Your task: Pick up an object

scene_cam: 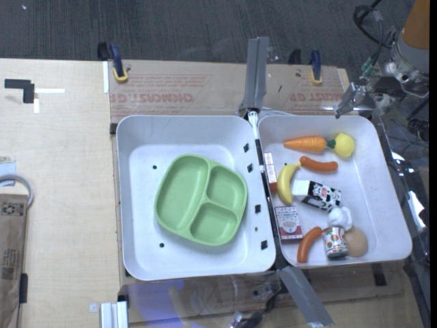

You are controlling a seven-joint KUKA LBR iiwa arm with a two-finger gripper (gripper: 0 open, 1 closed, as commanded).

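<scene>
The right bin (389, 183) holds several small items: an orange carrot (305, 143), a yellow lemon (343, 145), a red sausage (319, 164), a banana (285, 182), a cow-patterned carton (321, 195), a red box (288, 222), a second sausage (308, 243), a small can (334, 242) and a brown ball (355, 241). My gripper (349, 101) hangs at the upper right, over the far rim of this bin, apart from all the items. I see nothing in it.
In the left bin (136, 183) lies a green divided plate (201, 200). A grey post (256, 74) rises behind the divider between the bins. Clamps (119, 70) hold the cardboard at the back. A paper bag (10, 244) lies at the far left.
</scene>
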